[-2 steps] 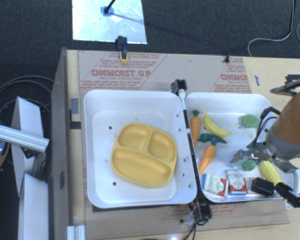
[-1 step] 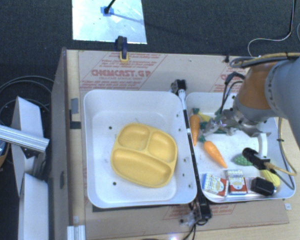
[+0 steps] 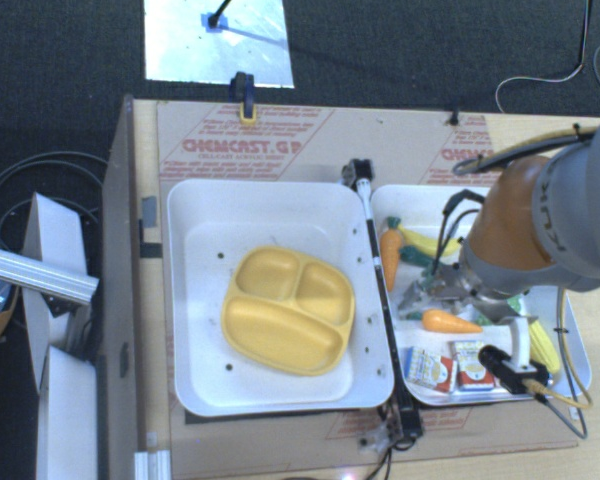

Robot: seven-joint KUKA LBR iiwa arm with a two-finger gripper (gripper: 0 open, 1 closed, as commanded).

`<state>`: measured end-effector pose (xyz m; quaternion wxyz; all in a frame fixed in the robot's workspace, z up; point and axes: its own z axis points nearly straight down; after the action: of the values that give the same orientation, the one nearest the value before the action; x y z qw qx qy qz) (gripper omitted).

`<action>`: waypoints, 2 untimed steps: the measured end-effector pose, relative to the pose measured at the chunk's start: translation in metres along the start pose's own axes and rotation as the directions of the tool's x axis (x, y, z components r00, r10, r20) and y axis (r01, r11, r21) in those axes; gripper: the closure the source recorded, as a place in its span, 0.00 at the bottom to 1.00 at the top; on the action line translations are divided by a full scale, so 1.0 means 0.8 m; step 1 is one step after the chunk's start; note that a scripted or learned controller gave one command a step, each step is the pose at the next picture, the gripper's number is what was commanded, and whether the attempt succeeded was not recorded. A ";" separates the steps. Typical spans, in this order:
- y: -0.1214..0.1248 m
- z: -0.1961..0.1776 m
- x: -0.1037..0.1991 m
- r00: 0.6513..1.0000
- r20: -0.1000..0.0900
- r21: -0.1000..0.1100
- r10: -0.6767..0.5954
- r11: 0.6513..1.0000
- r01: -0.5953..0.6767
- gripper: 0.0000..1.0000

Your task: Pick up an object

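Low, arm [image 3: 540,218] over right bin [image 3: 580,358]

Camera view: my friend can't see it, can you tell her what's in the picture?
A grey robot arm reaches from the right over the right bin, which holds toy carrots, corn and small cartons. The left bin holds a yellow divided plate.

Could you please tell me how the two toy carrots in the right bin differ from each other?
The upper carrot lies lengthwise along the right bin's left wall, its green top pointing away from the camera; the lower carrot lies crosswise nearer the bin's middle. The upper carrot sits apart from the gripper, while the lower carrot lies right beneath it. Both are orange.
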<state>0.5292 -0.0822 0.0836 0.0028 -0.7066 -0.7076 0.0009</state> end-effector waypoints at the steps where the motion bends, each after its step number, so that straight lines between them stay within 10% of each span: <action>1: 0.078 -0.003 -0.077 1.000 0.007 -0.013 0.002 1.000 -0.002 0.00; 2: 0.005 0.000 -0.028 1.000 0.000 -0.001 0.000 1.000 0.000 0.00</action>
<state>0.5335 -0.1046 0.0835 0.0026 -0.7065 -0.7077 0.0006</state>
